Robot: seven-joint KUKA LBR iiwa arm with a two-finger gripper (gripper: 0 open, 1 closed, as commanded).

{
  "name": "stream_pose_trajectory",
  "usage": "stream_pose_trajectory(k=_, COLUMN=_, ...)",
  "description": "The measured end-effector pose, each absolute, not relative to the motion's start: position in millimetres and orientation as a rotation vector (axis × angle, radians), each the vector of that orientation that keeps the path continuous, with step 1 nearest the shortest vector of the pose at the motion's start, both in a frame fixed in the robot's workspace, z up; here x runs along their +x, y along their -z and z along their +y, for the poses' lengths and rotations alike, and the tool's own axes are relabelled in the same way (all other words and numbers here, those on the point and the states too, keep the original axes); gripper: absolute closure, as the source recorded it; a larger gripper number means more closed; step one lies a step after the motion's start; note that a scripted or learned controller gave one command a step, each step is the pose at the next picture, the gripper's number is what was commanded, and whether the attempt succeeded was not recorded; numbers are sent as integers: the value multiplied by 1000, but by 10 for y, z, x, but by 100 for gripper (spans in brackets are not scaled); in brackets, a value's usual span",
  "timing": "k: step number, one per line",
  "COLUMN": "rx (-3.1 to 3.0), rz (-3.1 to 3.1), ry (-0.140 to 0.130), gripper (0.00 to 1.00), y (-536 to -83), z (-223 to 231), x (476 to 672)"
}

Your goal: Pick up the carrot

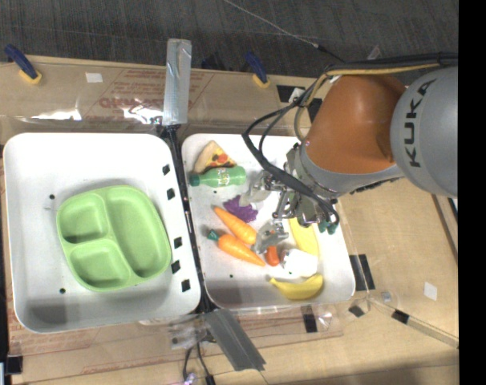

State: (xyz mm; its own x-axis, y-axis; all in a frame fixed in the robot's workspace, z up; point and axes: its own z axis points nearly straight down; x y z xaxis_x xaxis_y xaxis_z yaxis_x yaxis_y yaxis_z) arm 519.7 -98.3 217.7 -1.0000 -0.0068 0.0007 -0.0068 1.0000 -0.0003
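The tool [273, 233] hangs low in the right bin [196, 215] just beside 2 carrots [236, 224] — its grip state I cannot tell.

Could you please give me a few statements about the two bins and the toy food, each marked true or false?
1. The green divided plate lies in the left bin. True.
2. Two carrots lie in the right bin. True.
3. The pizza slice sits on the green plate. False: it lies at the far end of the right bin, beside the green bottle.
4. The banana lies in the left bin. False: it is at the near right corner of the right bin.
5. The gripper is over the right bin, close to the carrots. True.
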Motion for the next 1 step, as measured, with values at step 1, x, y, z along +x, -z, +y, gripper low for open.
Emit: stream_pose_trajectory(k=1, rx=-335, rz=-3117, ry=1, gripper=0, y=-1130, z=-922, x=5058)
